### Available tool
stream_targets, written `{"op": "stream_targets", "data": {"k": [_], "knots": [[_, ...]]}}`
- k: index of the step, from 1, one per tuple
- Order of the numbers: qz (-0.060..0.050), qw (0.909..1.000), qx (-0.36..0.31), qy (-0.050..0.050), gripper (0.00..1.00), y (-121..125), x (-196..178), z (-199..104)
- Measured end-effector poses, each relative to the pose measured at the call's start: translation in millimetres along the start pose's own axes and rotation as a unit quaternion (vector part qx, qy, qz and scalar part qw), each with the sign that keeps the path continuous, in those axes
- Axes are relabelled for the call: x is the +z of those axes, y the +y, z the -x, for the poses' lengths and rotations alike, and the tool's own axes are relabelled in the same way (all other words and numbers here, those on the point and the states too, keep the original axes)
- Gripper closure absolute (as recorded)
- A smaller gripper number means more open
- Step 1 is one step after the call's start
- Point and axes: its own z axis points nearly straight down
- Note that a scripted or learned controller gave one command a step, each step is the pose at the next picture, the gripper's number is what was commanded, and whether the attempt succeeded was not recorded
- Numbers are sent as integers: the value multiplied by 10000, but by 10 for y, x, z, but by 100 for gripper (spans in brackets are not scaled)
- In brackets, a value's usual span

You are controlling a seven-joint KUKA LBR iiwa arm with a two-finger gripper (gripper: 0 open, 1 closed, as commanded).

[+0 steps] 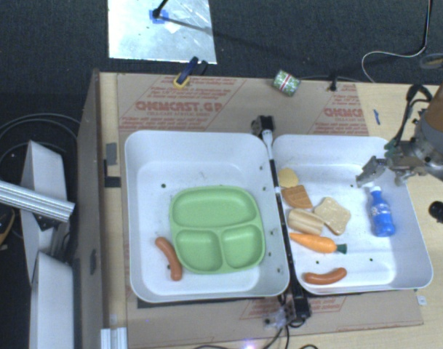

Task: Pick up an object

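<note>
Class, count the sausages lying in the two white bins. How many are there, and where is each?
2. One sausage lies in the left bin, beside the green tray; the other sausage lies at the right bin's front.

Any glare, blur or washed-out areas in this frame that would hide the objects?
Camera view: soft focus overall; the white bins run bright but objects stay readable; the foil sheet glares; the gripper is slightly blurred above the blue bottle; the carrot is clear.

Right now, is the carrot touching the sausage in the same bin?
Apart. The camera view shows the carrot lying above the sausage in the right bin, with a plain strip of white bin floor between them.
</note>
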Motion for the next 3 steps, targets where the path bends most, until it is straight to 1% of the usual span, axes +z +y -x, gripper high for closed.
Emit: {"op": "stream_targets", "data": {"k": [1,2,3], "knots": [[-10,10000,9,0,0,-65,810,216],[4,10000,-4,-3,0,85,1184,215],[-1,10000,8,-1,0,-92,1210,214]]}}
